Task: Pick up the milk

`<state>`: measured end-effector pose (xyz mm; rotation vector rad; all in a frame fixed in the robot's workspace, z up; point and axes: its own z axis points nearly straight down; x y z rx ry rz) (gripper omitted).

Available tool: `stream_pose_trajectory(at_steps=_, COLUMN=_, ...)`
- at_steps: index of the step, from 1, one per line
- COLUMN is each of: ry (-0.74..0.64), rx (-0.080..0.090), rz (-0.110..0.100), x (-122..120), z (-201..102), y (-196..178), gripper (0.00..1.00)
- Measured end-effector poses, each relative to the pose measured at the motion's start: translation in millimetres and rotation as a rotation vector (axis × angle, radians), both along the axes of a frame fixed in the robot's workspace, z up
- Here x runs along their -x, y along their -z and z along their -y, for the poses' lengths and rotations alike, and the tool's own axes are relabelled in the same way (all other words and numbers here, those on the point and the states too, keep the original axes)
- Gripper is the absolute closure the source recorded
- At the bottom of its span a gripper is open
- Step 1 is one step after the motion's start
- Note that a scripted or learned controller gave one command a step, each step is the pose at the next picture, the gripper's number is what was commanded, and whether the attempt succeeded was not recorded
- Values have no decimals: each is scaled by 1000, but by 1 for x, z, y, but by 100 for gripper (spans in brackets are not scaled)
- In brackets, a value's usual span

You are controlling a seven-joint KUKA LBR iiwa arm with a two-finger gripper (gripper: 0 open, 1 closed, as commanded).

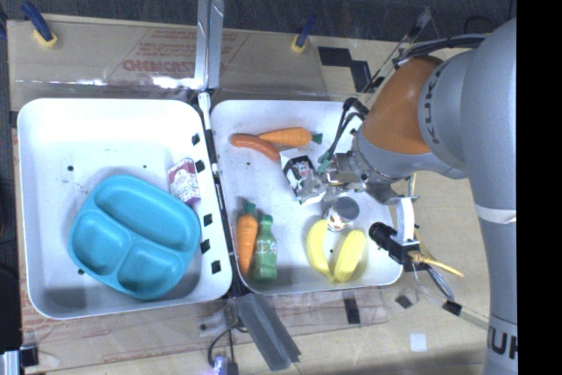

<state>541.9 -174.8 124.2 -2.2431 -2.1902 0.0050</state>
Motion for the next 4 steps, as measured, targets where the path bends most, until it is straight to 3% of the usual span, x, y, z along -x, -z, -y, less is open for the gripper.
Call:
stream_pose_trajectory(at_steps=1, ry=-203, rx=2, rz=5, x=-16, z=9, y=-11, gripper=100)
stream_pose_trajectory(at_steps=2, ry=-202, rx=2, rz=5, x=-16, z=10, y=-11, gripper=0)
stream_pose_trajectory(at_steps=3, ry=-243, rx=2, rz=7, x=-22, z=-27, y=32, gripper=0)
stream_pose_trajectory(at_steps=4, ry=-239, rx=1, rz=6, x=-45, z=-20, y=32, gripper=0)
